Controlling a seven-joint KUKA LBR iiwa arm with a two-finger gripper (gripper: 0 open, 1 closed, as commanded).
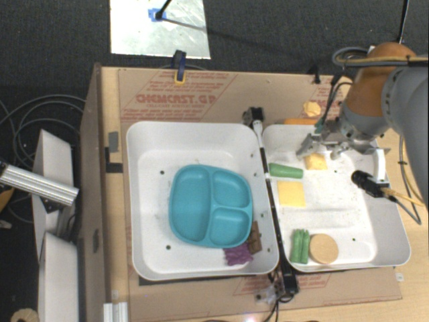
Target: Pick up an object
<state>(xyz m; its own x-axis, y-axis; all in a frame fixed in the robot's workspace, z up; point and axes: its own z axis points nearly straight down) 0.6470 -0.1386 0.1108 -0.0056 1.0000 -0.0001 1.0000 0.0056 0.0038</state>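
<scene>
Altogether two bins (pixel 201 136), one teal plate (pixel 210 205); gripper (pixel 324 146) spread open above a yellow piece (pixel 315 161).

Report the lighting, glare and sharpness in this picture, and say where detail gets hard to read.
Camera view: even, soft overhead light with faint shadows; the two shallow white bins look bright, nearly washed out; the shiny silver sheet on the dark floor shows mottled glare; the teal divided plastic plate is fairly sharp; the claw over the small yellow block is soft and cluttered, so its detail is hard to read.
</scene>
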